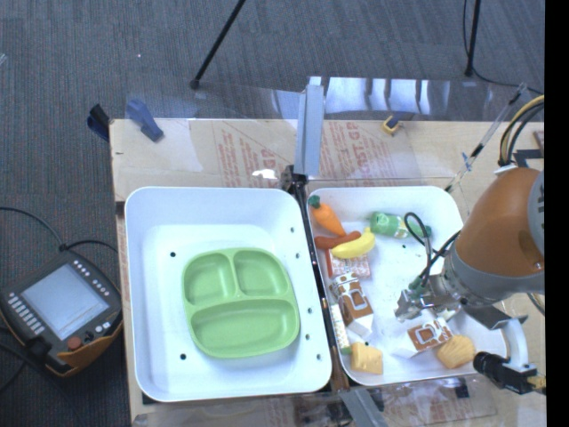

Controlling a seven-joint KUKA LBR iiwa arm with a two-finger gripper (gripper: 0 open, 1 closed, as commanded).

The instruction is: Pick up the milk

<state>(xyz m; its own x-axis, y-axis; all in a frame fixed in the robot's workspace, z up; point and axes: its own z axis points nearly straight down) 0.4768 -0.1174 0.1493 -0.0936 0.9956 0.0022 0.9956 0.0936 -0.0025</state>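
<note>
Two bins sit side by side on the tabletop (222,149): the left bin (151,238) has a green divided plate (240,301), and the right bin (444,203) holds toy food. The milk (353,294) looks like the small brown-and-white carton lying on its side near the right bin's left wall, w/ a white piece just below it. A similar carton (429,334) lies near the bin's front right, so which one counts as the milk is a judgement call.

The gripper (416,302) hangs low over the right bin's middle, between the two cartons. Can't tell if it's spread or closed, since the metal tip is too small and cluttered, and nothing visibly sits in it.

To do this step well, approx: centre over the chosen carton, line up across its narrow faces, come straight down and avoid nudging the cheese wedge (365,358) or the banana (353,246) nearby.

Materials: the cartons look boxy w/ flat printed faces, prob. light plastic that could slip. The carrot (327,219), banana and bread-like lump (455,352) are rounded and smooth. A green item (388,224) lies by a black cable loop (416,226). The bins are glossy white w/ rounded corners.
</note>
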